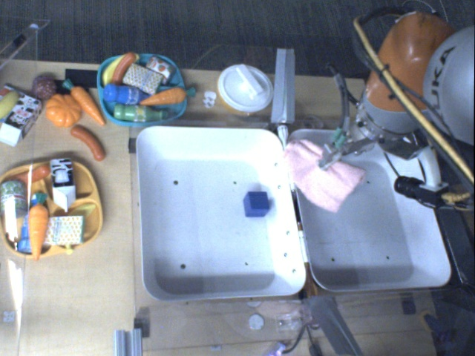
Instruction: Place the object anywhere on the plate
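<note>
A small blue cube [257, 203] lies in the left white bin [171, 273], right of its middle. A pink plate [319, 180] rests in the upper left corner of the right white bin [386, 265], close against the wall between the two bins. My gripper [329, 158] hangs over the plate's upper right part, at the end of the grey and orange arm [412, 58] reaching in from the right. Nothing shows in the gripper. The cube sits about a hand's width to the left of the plate, across the wall.
Behind the bins stand a yellow bowl with a white lid [245, 87], a metal post [282, 87] and a blue basket of toy food [141, 87]. A yellow basket [48, 206] and loose toy vegetables [78, 117] lie at the left.
</note>
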{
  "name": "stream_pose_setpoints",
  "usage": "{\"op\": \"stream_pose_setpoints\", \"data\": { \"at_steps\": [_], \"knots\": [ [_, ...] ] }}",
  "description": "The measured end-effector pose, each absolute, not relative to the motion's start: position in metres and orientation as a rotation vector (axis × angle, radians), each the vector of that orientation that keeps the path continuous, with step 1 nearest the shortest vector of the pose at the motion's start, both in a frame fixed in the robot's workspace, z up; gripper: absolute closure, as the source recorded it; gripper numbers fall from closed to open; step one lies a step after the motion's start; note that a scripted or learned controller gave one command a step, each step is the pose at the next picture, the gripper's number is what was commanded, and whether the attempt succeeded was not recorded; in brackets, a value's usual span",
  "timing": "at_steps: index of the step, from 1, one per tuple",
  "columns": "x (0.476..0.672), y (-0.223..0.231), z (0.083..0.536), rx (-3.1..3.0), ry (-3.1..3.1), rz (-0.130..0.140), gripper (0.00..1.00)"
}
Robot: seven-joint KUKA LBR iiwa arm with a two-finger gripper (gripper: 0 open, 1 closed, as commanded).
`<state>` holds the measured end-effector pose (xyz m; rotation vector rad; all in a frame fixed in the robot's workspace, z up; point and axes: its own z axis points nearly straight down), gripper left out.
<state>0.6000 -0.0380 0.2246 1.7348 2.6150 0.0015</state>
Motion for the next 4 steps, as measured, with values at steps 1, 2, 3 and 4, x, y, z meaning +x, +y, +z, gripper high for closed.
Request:
{"op": "stream_pose_setpoints", "data": {
  "at_steps": [1,2,3,4],
  "knots": [
    [0.615,0.020,0.233,1.177,2.906,0.005,1.00],
    [0.620,0.069,0.238,0.572,3.081,0.006,1.00],
    [0.637,0.118,0.228,-0.001,3.134,0.005,1.00],
    [0.638,0.118,0.229,0.000,3.133,0.005,0.00]
  ]
}}
